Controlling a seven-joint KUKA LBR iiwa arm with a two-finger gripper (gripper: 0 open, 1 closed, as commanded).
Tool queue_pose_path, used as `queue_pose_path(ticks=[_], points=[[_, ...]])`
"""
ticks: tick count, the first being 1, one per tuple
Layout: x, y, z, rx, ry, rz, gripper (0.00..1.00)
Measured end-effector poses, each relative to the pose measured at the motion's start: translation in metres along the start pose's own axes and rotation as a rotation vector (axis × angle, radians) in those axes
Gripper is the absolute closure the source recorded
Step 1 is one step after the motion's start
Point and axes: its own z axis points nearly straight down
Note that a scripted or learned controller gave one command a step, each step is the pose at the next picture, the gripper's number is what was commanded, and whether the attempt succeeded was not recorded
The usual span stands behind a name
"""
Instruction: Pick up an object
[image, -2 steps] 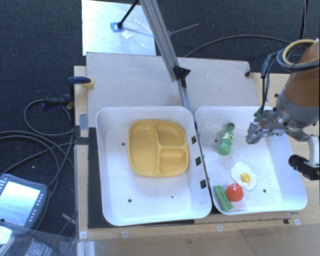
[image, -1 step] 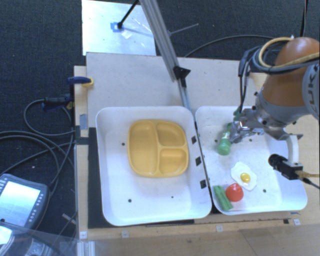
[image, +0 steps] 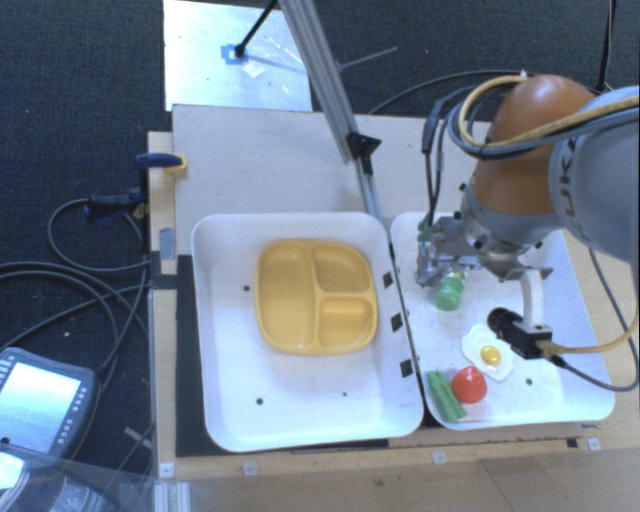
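Note:
My gripper (image: 438, 272) hangs low over the upper left part of the right bin (image: 590, 398). A small green rounded object (image: 449, 292) lies right at its tip, touching or nearly touching it; I cannot make out whether it is gripped. Further toward the front of the same bin lie a toy fried egg (image: 486, 352), a red tomato-like ball (image: 468, 385) and a green pod-shaped piece (image: 443, 394). A yellow divided plate (image: 316, 296) rests in the middle of the left bin (image: 230, 385).
The wall between the two bins (image: 398, 320) runs just left of the gripper. A slanted metal pole (image: 330, 80) stands behind the bins. Cables and a handheld screen (image: 35, 400) lie on the floor at the left.

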Motion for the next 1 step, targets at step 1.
queue_pose_path(ticks=[1], points=[[0.0534, 0.0214, -0.0042, -0.004, 0.000, 0.000, 1.00]])
